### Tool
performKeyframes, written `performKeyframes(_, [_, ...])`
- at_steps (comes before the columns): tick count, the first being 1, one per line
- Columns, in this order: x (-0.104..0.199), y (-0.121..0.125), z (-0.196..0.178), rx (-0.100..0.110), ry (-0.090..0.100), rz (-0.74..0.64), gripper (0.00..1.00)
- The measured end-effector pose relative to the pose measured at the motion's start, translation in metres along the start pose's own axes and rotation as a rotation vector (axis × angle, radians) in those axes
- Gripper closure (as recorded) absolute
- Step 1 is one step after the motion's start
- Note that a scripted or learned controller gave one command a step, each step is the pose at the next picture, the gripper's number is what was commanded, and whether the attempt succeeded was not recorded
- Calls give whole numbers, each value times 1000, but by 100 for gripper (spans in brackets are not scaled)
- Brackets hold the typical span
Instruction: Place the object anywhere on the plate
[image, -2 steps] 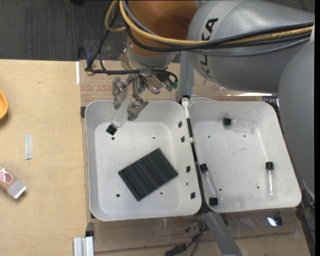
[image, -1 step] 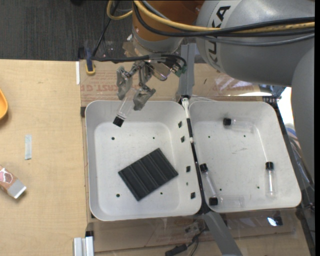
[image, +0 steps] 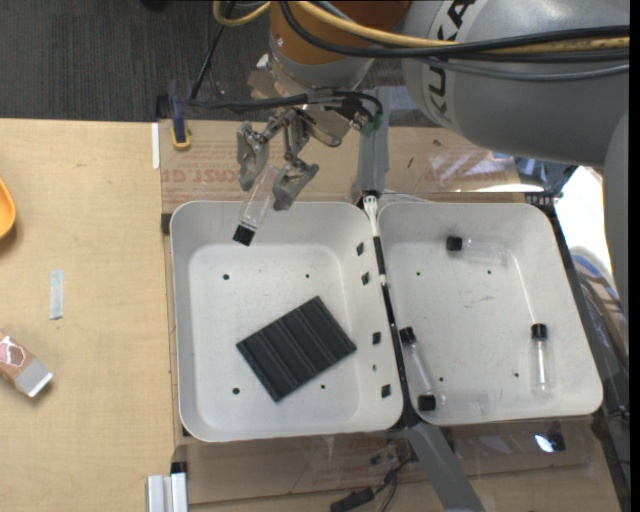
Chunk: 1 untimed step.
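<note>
The gripper (image: 272, 170) is pinching a clear vial (image: 253, 209) between its fingers, hanging it black cap down over the left bin's (image: 195, 400) back edge. It's looking light, smooth and slippery, best clamped mid-tube. Below, the dark ribbed plate (image: 296, 347) is waiting. "KUKA" is partly reading on the arm (image: 520, 80).

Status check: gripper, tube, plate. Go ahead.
Gripper shut on clear tube, over left bin's far rim. Dark ridged plate below, nothing on it.
</note>
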<state>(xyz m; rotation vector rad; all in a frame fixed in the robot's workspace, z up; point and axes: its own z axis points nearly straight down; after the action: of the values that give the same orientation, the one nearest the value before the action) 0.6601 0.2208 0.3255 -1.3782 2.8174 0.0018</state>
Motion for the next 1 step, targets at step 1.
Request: performKeyframes(1, [0,-2,-10,0,-6,7,100])
